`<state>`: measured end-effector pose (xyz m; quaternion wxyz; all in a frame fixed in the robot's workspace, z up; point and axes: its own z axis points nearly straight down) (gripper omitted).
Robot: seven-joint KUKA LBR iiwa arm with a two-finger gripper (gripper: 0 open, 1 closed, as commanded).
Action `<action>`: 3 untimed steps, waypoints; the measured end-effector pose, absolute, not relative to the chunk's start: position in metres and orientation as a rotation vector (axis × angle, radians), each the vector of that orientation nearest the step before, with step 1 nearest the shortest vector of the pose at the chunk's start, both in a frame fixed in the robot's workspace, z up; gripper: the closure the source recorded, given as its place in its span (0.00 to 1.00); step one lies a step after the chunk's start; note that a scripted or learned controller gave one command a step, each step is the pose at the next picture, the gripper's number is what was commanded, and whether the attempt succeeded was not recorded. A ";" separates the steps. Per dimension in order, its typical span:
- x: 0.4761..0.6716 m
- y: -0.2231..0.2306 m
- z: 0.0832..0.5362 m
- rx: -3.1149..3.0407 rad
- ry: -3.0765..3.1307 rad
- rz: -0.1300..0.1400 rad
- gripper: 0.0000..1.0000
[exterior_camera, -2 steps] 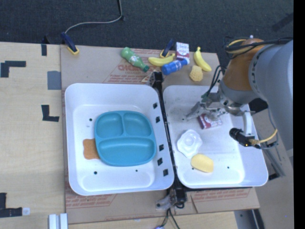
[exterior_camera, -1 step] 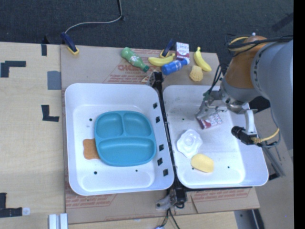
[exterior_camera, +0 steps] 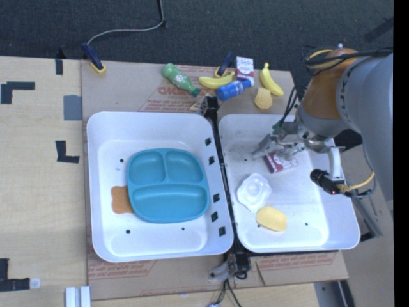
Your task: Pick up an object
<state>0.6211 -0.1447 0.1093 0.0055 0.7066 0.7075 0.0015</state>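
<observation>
My gripper [exterior_camera: 276, 149] hangs low over the upper middle of the right bin [exterior_camera: 332, 232]. Its metal fingers [exterior_camera: 263, 147] point left and down, right above a small dark red and white packet [exterior_camera: 280, 164] lying on the bin floor. Whether the fingers touch the packet I cannot tell. A white fried-egg toy [exterior_camera: 253, 190] lies just below and left of it. A yellow lemon-like piece [exterior_camera: 271, 219] rests near the front of the same bin.
The left bin [exterior_camera: 102, 229] holds a blue divided plate [exterior_camera: 168, 185] with a brown toast slice [exterior_camera: 120, 199] tucked at its left edge. Behind the bins on cardboard lie a green bottle [exterior_camera: 180, 79], two bananas [exterior_camera: 216, 81], a blue bottle [exterior_camera: 232, 89] and a small carton [exterior_camera: 245, 66].
</observation>
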 end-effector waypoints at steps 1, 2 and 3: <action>0.625 -0.146 0.092 2.210 2.211 0.004 0.00; 0.627 -0.146 0.104 2.204 2.207 0.010 1.00; 0.627 -0.145 0.104 2.203 2.207 0.012 0.00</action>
